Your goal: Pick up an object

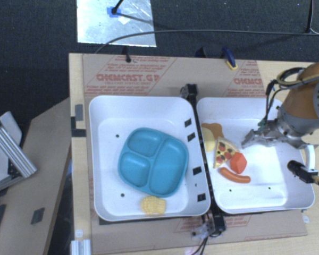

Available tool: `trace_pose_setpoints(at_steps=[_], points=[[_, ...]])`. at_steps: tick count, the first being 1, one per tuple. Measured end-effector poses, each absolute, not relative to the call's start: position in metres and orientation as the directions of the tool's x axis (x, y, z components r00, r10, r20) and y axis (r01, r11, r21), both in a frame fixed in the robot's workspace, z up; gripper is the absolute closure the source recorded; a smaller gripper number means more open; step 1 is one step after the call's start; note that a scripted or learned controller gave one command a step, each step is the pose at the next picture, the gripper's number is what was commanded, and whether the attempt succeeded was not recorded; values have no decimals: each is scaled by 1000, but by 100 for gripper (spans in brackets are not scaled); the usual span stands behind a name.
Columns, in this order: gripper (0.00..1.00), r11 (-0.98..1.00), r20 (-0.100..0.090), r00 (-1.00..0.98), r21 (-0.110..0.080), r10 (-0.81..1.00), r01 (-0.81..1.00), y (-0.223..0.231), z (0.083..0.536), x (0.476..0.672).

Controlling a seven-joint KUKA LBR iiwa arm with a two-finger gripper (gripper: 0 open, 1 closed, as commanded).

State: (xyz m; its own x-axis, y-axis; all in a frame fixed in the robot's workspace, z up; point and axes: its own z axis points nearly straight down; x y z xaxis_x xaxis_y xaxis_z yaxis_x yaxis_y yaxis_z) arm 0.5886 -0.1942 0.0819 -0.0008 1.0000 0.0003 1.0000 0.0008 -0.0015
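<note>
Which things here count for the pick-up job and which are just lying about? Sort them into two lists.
Possible picks near the gripper, right white bin:
- red round toy tomato
- orange toy sausage
- toy pizza slice
- yellow and tan toy pieces

Lying about, left white bin:
- blue divided plastic plate
- yellow toy corn cob

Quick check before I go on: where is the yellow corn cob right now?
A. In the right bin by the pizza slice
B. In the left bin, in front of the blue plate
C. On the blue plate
B: the corn cob lies on the left bin's floor, just below the blue plate in the camera view.
</note>
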Motion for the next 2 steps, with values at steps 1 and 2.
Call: trace_pose_setpoints(at_steps=[1,2], points=[[100,1,-2,-1,5,1000,1000,-195,96,591],[100,4,-2,-4,7,1000,1000,-199,142,597]])
